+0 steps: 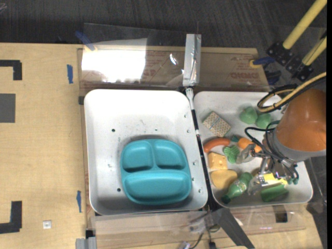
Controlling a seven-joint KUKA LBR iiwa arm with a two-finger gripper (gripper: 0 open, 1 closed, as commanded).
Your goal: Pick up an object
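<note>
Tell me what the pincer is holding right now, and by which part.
Cannot be told. The pincer is low in the right bin, among the toy foods, beside a green piece, but no grasp is visible.

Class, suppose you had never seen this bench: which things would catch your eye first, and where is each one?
Most likely the big teal divided plate, lying alone in the left bin. Next, the arm's bright orange band at the right, above the right bin. Under it lies a crowded heap of small toy foods, green, orange and yellow, such as the yellow piece.
</note>
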